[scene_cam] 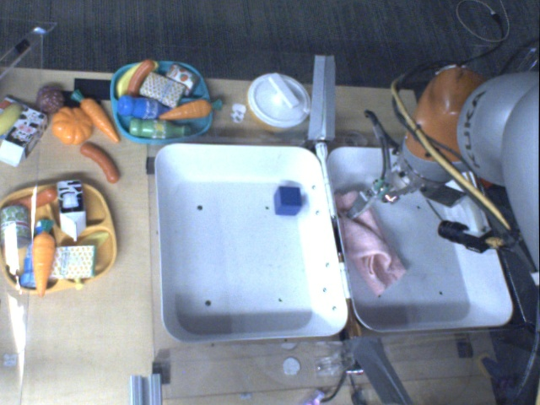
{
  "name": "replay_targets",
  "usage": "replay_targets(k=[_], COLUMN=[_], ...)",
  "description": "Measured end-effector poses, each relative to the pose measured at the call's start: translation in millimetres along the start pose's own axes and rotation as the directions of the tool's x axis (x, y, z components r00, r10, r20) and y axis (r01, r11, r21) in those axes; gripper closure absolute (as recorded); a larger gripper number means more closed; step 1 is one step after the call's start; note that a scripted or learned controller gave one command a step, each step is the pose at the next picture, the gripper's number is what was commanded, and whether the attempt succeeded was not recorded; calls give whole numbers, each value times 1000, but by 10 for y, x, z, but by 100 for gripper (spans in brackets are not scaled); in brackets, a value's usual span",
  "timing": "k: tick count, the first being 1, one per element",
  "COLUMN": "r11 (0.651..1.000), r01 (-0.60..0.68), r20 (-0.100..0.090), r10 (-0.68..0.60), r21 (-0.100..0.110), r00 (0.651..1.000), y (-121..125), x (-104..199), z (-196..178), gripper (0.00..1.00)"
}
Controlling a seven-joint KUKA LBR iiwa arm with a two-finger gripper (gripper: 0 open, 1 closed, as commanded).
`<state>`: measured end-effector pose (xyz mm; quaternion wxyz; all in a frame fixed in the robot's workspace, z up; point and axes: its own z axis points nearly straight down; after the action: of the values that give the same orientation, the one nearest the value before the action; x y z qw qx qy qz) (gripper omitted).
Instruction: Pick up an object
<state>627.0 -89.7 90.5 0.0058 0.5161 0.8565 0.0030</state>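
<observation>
The crumpled pink cloth (369, 245) lies in the right-hand shallow white bin (447, 298), against its left wall, its long axis running from about 11 o'clock to 5 o'clock. The two-finger gripper (364, 202) sits at the cloth's upper end, so most of the fabric stretches away from it toward 5 o'clock. Whether it is closed on the fabric I cannot tell. A small blue cube (288, 199) rests in the left white bin (211, 310), toward 9 o'clock from the gripper and well apart.
</observation>
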Motion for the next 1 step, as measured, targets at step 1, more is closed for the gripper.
replay_targets(k=[1], r11=[983], r01=[183], r20=[2], r10=[-183], r21=[-3], r00=[983], y=[-613], x=[249], z=[-17], gripper=[0])
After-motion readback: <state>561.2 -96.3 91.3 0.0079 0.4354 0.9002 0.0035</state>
